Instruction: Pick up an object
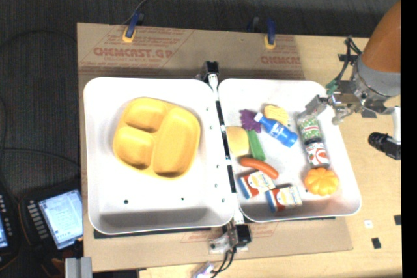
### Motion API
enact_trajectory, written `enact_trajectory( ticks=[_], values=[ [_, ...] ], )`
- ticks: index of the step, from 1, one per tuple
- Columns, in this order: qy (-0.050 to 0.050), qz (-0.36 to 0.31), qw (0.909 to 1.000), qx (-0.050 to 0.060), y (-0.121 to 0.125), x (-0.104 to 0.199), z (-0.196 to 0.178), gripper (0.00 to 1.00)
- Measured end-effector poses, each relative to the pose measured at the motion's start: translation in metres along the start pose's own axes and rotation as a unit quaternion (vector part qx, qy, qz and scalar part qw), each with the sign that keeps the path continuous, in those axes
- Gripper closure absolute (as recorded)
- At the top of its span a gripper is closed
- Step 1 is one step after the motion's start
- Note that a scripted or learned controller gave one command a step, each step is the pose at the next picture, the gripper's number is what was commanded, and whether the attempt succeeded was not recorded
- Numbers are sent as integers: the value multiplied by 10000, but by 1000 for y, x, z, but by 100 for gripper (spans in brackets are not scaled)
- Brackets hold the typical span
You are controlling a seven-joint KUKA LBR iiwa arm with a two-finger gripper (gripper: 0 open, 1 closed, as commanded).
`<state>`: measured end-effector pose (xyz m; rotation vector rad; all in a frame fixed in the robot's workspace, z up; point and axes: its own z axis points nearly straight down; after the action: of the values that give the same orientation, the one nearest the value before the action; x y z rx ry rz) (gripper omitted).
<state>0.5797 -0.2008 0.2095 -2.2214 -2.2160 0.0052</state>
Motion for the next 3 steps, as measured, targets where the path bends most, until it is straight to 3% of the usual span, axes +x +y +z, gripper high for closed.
enact_trajectory(
  ticks=[1,2,3],
  values=[
    [-13,-2,10000,-23,33,65,117,0],
    [-19,12,10000,-8,32,62,110,100],
    [-1,-9,10000,-6,12,137,28,100]
  ],
)
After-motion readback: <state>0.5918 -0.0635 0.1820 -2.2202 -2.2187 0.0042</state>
